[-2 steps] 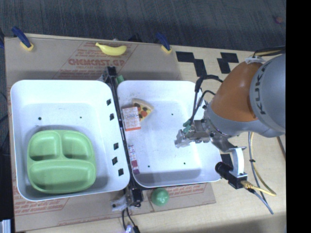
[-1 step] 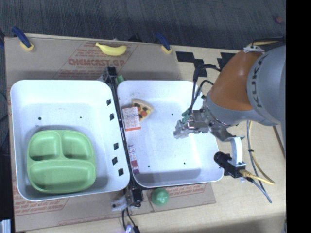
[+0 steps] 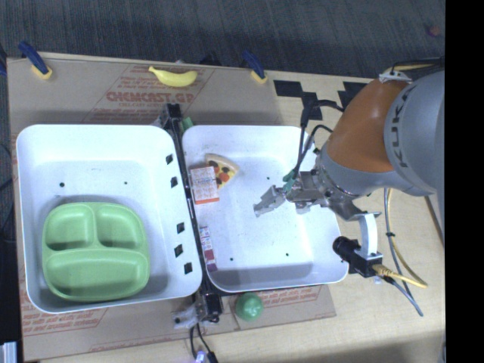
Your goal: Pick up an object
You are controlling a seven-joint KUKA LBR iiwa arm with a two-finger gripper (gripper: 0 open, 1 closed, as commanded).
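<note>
**Camera view: gripper over right bin, nothing held**

Camera view shows the arm (image 3: 386,138) reaching in from the right, its gripper (image 3: 266,203) poised over the middle of the right bin (image 3: 302,274). The two fingers stand slightly apart, and no object lies between them.

Right bin contents: a pizza slice (image 3: 221,169) near the far left corner, and a small carton (image 3: 203,184) just beside it, along the left wall. Both lie apart from the gripper, to its left.

Left bin (image 3: 45,146) holds a green tray (image 3: 94,250) with three compartments, set toward the near edge.

Outside the bins: a banana (image 3: 173,75) lies on the cardboard beyond the far edge, and a green ball (image 3: 248,306) rests at the near edge of the right bin. Blue clamps (image 3: 34,59) grip the cardboard's far edge.
</note>
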